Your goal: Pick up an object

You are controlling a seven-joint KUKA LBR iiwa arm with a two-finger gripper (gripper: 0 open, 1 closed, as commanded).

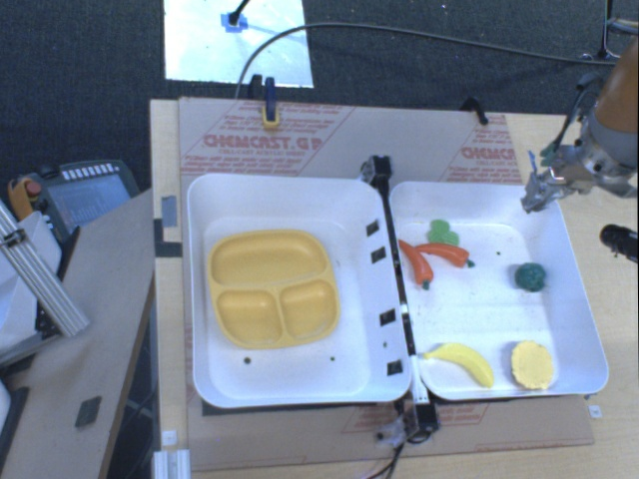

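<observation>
Running across the cardboard sheet (329, 128), "CHEMCAST GP" is printed in red. A curved yellow banana (461, 359) is seen in the right bin (574, 267), near its front. The gripper (537, 196) is seen above the far rim; its state cannot be told.

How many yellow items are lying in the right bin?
2. A yellow plastic banana lies near the front edge, and a round yellow plastic slice lies beside it, toward the front right corner. None seems hidden.
</observation>
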